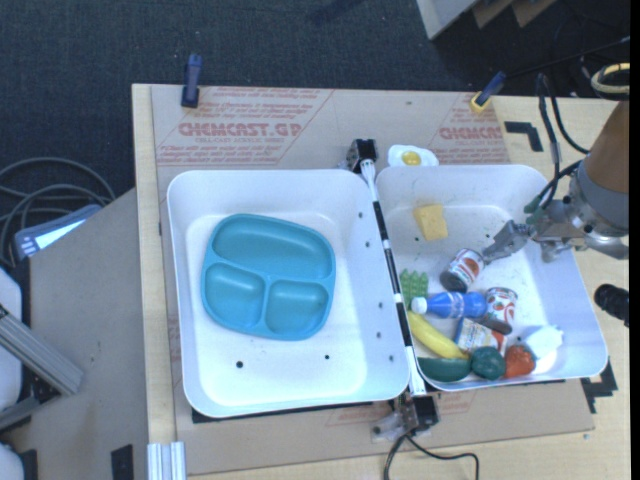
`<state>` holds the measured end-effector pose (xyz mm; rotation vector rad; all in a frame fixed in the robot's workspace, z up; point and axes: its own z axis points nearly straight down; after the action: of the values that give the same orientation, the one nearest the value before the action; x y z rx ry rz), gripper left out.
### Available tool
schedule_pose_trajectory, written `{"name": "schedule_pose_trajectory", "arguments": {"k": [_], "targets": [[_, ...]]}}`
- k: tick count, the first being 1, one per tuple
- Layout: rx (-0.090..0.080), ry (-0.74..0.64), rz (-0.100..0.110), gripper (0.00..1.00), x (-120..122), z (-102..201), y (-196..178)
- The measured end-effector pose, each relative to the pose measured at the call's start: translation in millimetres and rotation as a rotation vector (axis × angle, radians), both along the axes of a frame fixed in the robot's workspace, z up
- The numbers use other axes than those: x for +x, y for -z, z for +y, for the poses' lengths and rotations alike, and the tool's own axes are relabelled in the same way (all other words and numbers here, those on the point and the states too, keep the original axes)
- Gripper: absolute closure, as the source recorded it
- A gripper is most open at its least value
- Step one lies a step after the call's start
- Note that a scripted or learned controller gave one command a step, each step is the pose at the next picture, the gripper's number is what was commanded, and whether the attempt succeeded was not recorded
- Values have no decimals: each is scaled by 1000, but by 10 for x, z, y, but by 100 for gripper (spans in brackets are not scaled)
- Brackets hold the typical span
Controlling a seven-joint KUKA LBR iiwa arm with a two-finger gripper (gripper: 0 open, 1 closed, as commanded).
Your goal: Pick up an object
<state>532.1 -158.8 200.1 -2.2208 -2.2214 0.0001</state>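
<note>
My pincer point(503, 243) hangs low in the right bin point(570, 298), tips just beside the small red-and-white can point(464, 266); I cannot tell how it is set. I judge this the approach step, nothing lifted yet. Past the can lie the blue-capped bottle point(455, 305), banana point(436, 336) and yellow block point(432, 221); the left bin point(190, 268) holds a blue tray point(268, 276). Next I'd need to straddle the can squarely

Blue tray point(268, 276); yellow banana point(436, 336)
</note>
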Motion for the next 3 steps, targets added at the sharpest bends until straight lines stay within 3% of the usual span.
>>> {"name": "schedule_pose_trajectory", "arguments": {"k": [1, 2, 3], "targets": [[1, -1, 2, 0, 37, 471, 722], [-1, 0, 0, 0, 276, 430, 1158], [1, 1, 2, 0, 85, 497, 1157]]}}
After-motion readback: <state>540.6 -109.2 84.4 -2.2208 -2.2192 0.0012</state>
